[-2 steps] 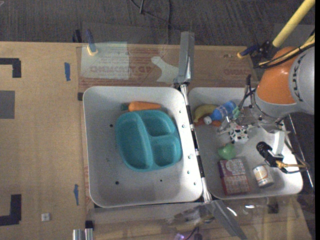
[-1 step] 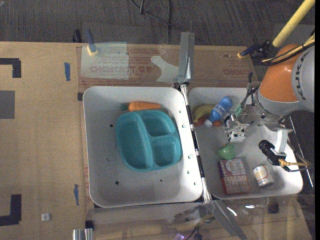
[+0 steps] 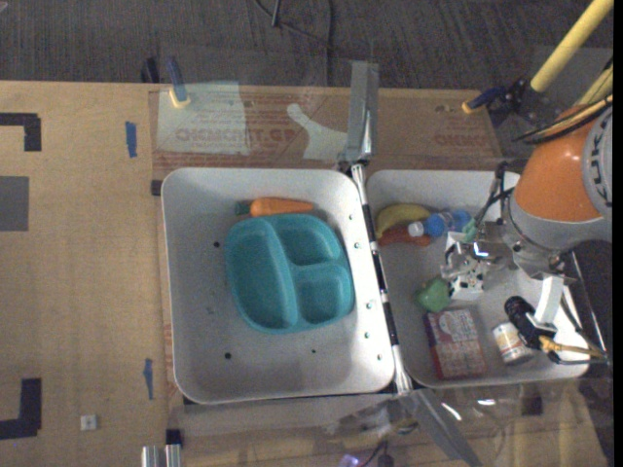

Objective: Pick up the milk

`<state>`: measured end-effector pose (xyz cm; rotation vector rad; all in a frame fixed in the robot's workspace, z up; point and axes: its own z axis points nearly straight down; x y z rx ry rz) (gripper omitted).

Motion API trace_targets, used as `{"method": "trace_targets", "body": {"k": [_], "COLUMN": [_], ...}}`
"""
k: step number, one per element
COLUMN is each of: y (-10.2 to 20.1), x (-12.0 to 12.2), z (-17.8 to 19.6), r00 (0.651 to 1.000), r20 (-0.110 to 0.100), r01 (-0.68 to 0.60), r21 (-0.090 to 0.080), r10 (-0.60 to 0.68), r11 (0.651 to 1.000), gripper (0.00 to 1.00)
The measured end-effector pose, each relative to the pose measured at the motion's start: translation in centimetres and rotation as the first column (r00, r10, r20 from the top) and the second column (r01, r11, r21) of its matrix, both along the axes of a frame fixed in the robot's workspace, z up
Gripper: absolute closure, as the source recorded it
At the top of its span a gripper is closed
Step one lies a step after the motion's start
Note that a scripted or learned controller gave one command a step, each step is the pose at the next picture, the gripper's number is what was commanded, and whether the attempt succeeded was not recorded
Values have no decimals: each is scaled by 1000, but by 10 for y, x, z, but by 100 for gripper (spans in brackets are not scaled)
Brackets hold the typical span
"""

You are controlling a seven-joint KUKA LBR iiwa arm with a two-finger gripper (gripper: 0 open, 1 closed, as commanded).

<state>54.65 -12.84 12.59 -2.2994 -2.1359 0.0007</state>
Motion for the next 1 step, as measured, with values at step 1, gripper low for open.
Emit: {"method": "trace_targets", "body": {"k": [1], "y": [73], "x": [36], "z": [59], "r00": [1000], "r20": [3], "r01": [17], "r21": [-2], "r10": [-17], "r11": [1000], "gripper": [100]}}
